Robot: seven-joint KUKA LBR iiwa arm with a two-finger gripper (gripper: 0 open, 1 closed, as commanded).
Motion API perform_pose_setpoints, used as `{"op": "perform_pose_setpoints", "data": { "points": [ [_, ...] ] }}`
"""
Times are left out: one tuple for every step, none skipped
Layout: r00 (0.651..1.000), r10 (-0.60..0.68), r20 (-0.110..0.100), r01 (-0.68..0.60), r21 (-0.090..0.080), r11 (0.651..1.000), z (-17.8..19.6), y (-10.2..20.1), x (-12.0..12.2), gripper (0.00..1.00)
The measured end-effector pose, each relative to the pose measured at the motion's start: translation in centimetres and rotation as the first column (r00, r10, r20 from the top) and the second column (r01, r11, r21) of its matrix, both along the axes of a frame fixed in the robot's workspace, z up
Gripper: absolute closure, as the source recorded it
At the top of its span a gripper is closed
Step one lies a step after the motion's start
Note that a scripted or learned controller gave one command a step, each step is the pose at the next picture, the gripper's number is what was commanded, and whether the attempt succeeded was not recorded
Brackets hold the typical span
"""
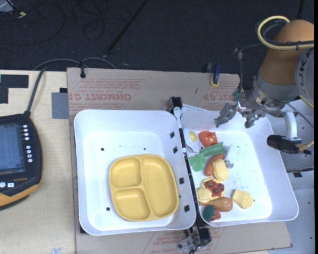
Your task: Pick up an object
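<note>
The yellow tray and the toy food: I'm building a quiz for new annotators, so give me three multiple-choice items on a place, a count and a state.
1. Where does the yellow tray lie?
A. left bin
B. right bin
C. on the cardboard

2. How many compartments has the tray?
A. two
B. three
C. five

3. Where is the gripper?
A. over the right bin's far rim
B. down in the left bin
C. pressed on the tray

Key: 1 A, the tray rests on the left bin's floor. 2 B, one long and two smaller wells show. 3 A, it hangs above the toy food, apart from it.
</note>
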State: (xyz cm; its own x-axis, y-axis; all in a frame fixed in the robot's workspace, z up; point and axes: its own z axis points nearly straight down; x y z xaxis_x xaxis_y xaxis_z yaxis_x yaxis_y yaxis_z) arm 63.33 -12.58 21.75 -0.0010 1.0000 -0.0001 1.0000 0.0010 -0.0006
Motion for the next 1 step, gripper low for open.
{"op": "perform_pose_setpoints", "data": {
  "points": [
    [1.0, 0.011, -0.007, -0.011, 0.006, 1.0, -3.25, 13.51, -1.63, 0.0]
  ]
}}
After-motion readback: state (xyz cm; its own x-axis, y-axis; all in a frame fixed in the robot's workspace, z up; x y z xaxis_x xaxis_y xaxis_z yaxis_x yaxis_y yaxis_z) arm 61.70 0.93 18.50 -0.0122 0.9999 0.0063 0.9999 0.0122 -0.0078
